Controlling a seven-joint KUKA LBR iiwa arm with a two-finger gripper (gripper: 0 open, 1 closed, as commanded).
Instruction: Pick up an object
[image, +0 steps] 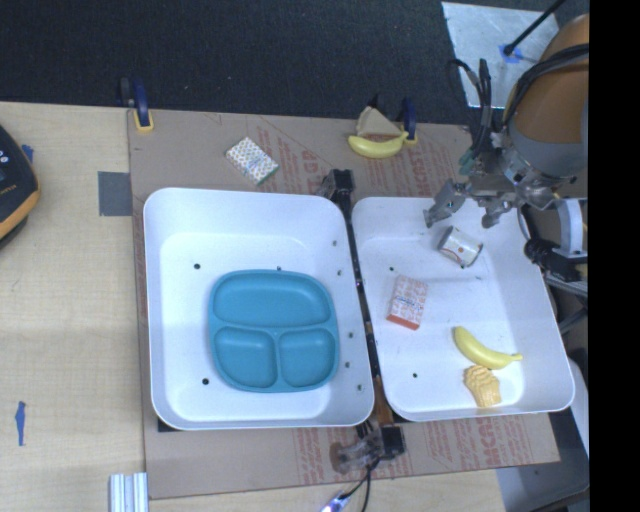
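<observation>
My gripper (468, 212) hangs over the far part of the right bin (530, 300), its fingers spread and open with nothing between them. Just below it, on the bin floor, lies a small white and grey box (460, 245). Nearer the middle of that bin rests a red and white packet (407, 302). Toward the front right are a yellow banana (485, 350) and a pale yellow lumpy piece (483, 386).
The left bin (170, 300) holds a blue divided plate (272, 328). Behind the bins, on the cardboard, lie a second banana (375, 146) and a patterned packet (251, 158). A black and yellow device (12, 185) sits at the far left.
</observation>
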